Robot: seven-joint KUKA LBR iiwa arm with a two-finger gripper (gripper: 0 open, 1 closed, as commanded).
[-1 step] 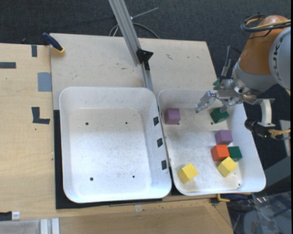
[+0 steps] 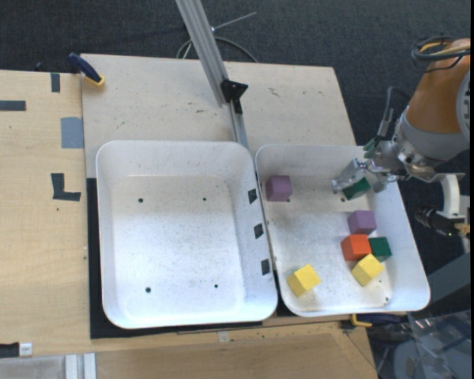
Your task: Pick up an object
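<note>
Camera view, bench: two shallow white bins sit side by side; the left bin (image 2: 174, 306) has nothing I am after, and the right bin (image 2: 415, 287) carries all the blocks.
My arm: grey with an orange band (image 2: 436, 93), reaching in from the right, above the right bin's upper right part.
My claw (image 2: 354, 183): hangs above the bin floor with something green at its tip; whether that is a block or part of me I cannot tell, nor how wide I stand.
Cluster: purple block (image 2: 362, 221), orange block (image 2: 355, 246), green block (image 2: 380, 248) and yellow block (image 2: 368, 269) sit touching or just beside one another, near the right wall.
Loose blocks: a second purple block (image 2: 279, 187) near the left wall, a second yellow block (image 2: 305, 279) near the front.
Risk: closing on the cluster, I would likely strike a neighbour and scatter it; the wall beside it could block one side of my grip.
</note>
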